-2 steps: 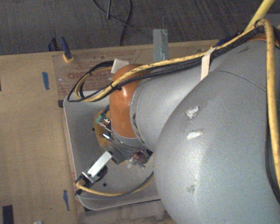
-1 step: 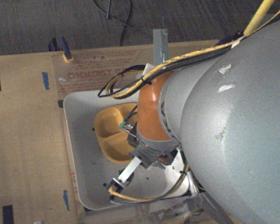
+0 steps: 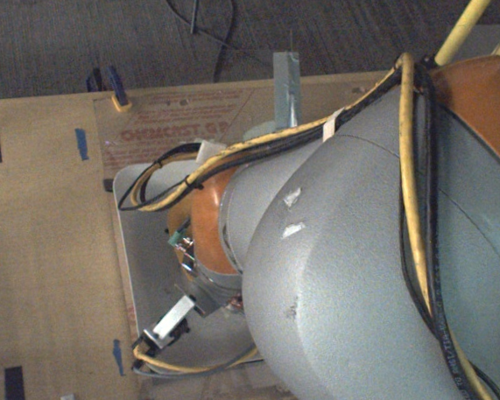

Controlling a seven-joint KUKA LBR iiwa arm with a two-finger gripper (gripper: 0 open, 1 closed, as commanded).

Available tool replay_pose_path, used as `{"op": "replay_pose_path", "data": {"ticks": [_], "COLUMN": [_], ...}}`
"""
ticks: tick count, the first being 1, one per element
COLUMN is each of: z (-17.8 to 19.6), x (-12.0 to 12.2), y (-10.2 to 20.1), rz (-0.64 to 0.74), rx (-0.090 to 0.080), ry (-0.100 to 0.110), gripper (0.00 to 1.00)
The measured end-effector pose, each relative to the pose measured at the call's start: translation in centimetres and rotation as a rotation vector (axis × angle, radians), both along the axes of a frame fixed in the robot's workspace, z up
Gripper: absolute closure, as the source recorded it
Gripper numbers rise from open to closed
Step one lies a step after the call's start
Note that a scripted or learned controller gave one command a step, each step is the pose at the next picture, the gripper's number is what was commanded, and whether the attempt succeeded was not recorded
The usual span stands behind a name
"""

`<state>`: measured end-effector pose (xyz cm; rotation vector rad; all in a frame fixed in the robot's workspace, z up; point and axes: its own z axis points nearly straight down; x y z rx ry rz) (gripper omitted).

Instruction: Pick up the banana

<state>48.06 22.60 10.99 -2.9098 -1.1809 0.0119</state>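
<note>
Over the bench (image 3: 44, 258), the grey arm (image 3: 343, 256) reaches in from the right and covers most of the white bin (image 3: 143, 275). Its orange band (image 3: 204, 221) and wrist (image 3: 207, 282) hang above the bin's middle. You see just a strip of pale floor along the bin's left wall. You cannot tell where the banana lies, since the arm hides the rest of the bin. You cannot tell whether the gripper under the wrist is apart or together.

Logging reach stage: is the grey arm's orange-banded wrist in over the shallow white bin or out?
In: the orange-banded wrist sits inside the shallow white bin's rim outline. Its depth: cannot tell.
</note>
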Motion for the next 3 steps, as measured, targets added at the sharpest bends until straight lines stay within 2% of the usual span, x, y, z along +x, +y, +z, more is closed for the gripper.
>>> {"op": "replay_pose_path", "data": {"ticks": [1,2,3], "z": [0.0,13.3,3.1], "x": [-0.1,-0.2,-0.3], "y": [0.0,-4.1,-8.3], "rz": [0.000,-0.067,-0.116], "rx": [0.000,0.001,0.001], "ry": [0.003,-0.005,-0.002], "gripper": [0.00,0.00,0.00]}}
